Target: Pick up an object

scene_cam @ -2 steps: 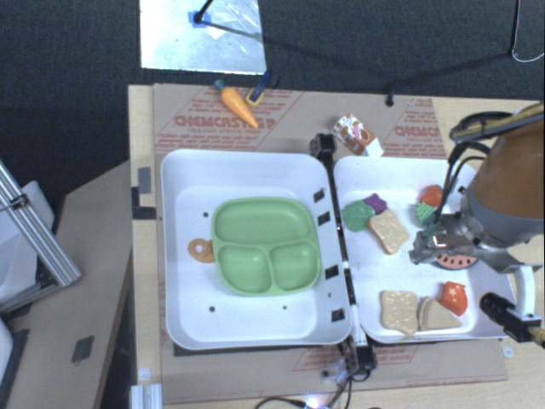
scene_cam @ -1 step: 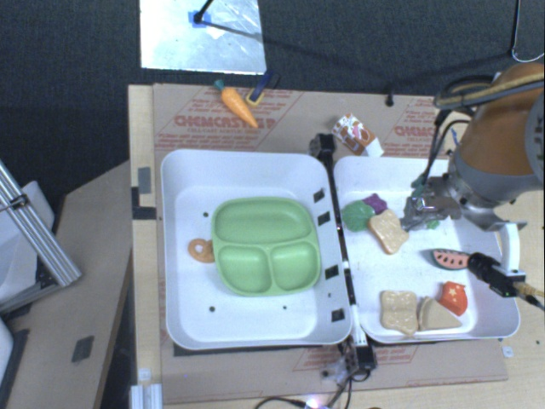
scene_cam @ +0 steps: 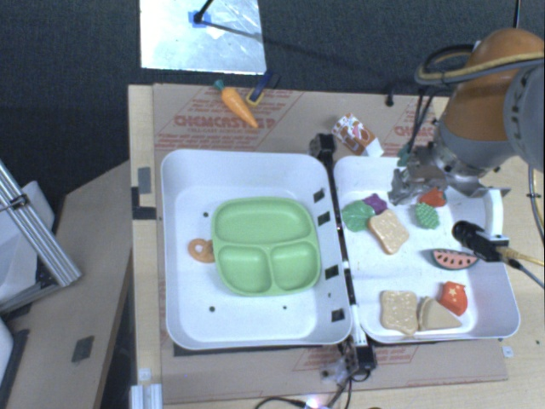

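Camera view: your gripper (scene_cam: 409, 183) sits low over the right bin (scene_cam: 502, 313), upper part; can't tell its state. Nearest toys: purple piece (scene_cam: 375, 202), green broccoli-like piece (scene_cam: 357, 216), toast slice (scene_cam: 388, 231), small green piece (scene_cam: 427, 216), red piece (scene_cam: 433, 198). Watermelon slice (scene_cam: 454, 259), tomato (scene_cam: 453, 297), two bread slices (scene_cam: 413, 312) lie lower. Left bin (scene_cam: 183, 313) holds green divided tray (scene_cam: 262, 245), pretzel (scene_cam: 201, 250) beside it.

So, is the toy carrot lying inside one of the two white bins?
No. The toy carrot lies on the cardboard behind the left bin, outside both bins.
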